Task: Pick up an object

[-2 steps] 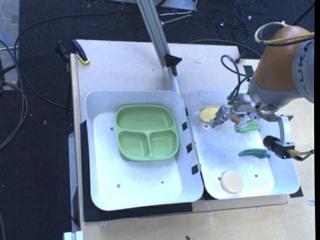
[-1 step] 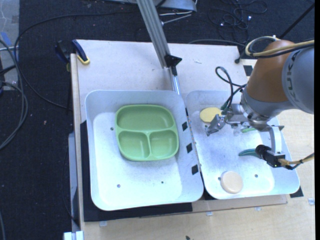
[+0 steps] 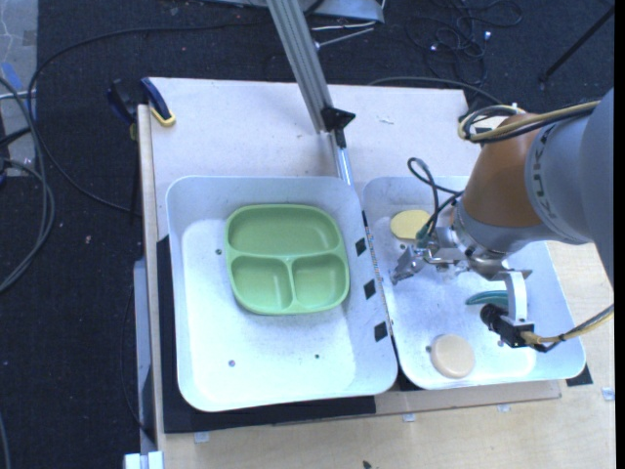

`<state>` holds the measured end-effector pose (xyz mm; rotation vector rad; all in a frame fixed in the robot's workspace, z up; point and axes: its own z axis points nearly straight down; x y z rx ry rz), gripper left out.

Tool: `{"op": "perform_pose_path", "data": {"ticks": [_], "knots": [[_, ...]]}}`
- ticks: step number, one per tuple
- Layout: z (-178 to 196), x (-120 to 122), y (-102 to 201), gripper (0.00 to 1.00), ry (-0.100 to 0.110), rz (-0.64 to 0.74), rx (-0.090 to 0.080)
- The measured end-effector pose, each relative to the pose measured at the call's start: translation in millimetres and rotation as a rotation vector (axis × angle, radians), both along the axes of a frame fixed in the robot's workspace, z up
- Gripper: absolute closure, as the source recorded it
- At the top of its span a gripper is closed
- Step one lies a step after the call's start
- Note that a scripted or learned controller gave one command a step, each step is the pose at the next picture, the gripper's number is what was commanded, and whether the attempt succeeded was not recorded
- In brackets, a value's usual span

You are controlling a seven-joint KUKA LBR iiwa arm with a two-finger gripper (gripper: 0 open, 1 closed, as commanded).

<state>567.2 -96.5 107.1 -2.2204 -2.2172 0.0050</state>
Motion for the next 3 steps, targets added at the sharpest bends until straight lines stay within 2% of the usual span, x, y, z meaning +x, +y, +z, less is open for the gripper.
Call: {"op": "perform_pose_path", "data": {"ticks": [1, 2, 3], "knots": [[-15, 0, 0, 0.00, -0.005, 0.001, -0.001], [-3, 2, -1, 1.00, -0.010, -0.001, -0.003], [59, 1, 3, 1.00, -0.007, 0.003, -0.001]]}}
